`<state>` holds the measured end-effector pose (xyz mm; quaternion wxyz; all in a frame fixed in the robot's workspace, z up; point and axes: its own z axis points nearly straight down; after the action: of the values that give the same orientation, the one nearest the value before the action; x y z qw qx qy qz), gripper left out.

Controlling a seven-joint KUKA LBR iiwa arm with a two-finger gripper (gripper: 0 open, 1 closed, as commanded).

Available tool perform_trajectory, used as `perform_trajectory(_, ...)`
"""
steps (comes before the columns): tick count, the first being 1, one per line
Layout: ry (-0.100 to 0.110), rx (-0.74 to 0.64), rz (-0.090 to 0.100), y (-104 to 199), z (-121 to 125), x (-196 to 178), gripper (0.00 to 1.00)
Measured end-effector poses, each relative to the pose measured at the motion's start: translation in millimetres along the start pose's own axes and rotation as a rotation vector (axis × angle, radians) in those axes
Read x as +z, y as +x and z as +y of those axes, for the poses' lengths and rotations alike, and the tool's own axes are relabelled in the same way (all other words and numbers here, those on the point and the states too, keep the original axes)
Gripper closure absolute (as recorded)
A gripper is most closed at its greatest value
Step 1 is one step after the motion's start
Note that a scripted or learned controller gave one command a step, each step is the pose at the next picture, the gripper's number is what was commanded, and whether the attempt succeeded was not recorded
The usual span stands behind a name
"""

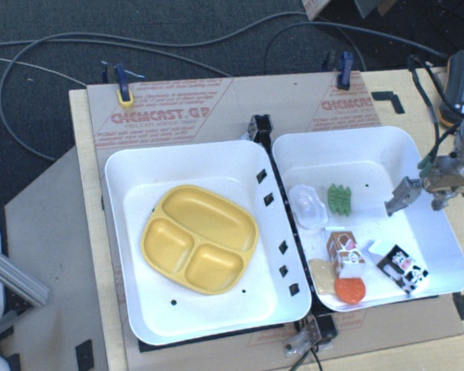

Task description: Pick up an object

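The right bin (391, 142) holds several small objects. A green ridged piece (340, 199) lies beside a clear plastic cup (307, 206). Below them sit a brown-and-white packet (344, 249), a red-orange round item (351, 290) and a pale flat piece (322, 271). A black-and-white item (401, 267) rests near the front right corner. My gripper (422, 197) hangs over the bin's right side, open, with one grey finger (400, 197) pointing left and nothing between the fingers. It stands right of the green piece and above the black-and-white item.
The left bin (130, 231) bears a yellow divided plate (200, 239). A black divider with clips (274, 217) runs between the bins. Cables lie on the dark floor behind the bench, and blue clamps (123, 83) hold the board's far edge.
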<state>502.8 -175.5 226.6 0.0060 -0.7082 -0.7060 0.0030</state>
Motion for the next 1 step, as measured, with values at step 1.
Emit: perform_trajectory(1,-0.012,-0.003,-0.003,0.4,2.6,-5.7,0.00)
